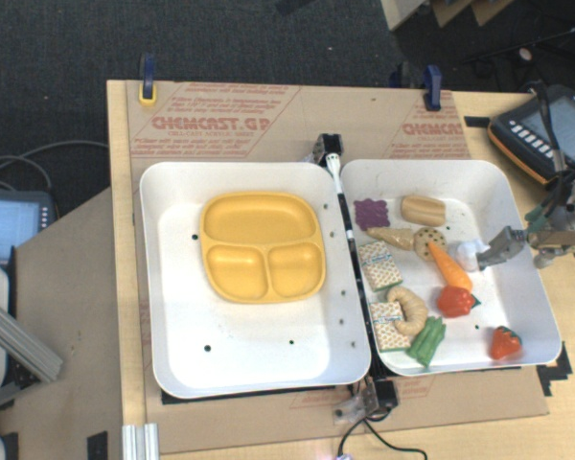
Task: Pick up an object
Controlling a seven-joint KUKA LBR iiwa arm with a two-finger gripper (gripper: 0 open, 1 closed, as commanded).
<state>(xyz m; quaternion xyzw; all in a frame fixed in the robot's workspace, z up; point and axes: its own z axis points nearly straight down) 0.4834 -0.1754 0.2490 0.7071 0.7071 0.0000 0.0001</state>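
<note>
Strawberry [504, 343] lies lowest; claw [487, 253] beside carrot [449, 265], its spread unclear.

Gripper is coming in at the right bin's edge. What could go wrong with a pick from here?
The food toys are packed tight: the carrot touches the tomato and a cookie, so a grasp may nudge or catch a neighbour. The gripper sits near the right bin's wall, so a collision there seems possible.
</note>
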